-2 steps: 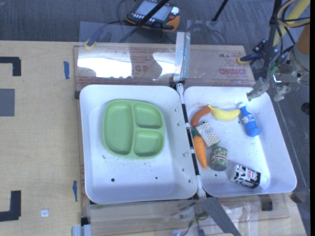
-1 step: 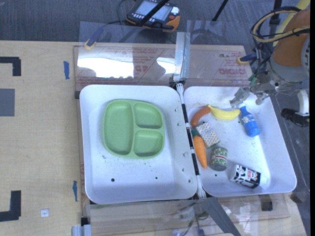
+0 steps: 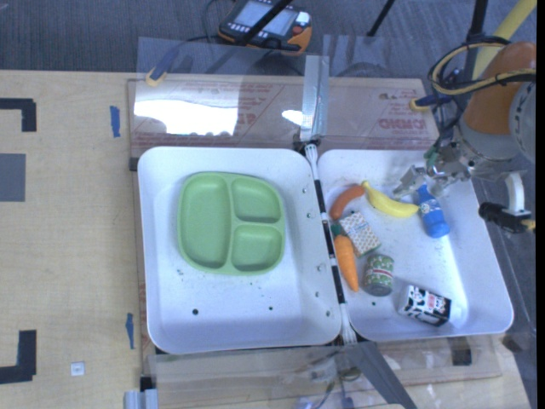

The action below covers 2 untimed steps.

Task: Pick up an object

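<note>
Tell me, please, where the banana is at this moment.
The banana lies in the right bin, in its upper part, between the orange sausage-shaped toy on its left and the blue bottle on its right.

Just one camera here, fixed up above the bench (image 3: 68,228) and looking down at a slant, far enough back to fit both white bins. The gripper (image 3: 433,170) sits upper right in frame; the left bin (image 3: 162,313) lies well off to its left, and the right bin (image 3: 485,296) spreads below it.
</note>
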{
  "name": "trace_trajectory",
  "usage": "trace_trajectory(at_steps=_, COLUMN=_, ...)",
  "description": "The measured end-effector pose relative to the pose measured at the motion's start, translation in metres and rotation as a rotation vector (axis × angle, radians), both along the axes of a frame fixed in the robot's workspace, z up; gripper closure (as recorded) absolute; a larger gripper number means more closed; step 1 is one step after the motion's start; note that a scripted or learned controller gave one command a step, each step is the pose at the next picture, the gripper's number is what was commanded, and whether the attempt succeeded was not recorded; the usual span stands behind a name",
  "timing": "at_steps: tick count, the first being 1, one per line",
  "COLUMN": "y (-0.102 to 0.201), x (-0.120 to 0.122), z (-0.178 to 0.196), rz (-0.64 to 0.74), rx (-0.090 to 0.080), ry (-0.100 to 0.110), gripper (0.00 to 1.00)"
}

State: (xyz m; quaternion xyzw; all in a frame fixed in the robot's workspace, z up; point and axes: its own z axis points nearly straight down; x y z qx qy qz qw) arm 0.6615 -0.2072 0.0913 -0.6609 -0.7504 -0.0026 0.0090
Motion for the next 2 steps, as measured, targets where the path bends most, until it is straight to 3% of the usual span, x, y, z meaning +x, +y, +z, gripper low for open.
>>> trace_trajectory(at_steps=1, y=-0.002, x=0.002, z=0.011, rz=0.003, rx=-0.011, ry=-0.01, gripper=1.0)
trace_trajectory(at_steps=2, y=0.015, x=0.003, z=0.095, rz=0.111, rx=-0.017, ry=-0.014, gripper=1.0)
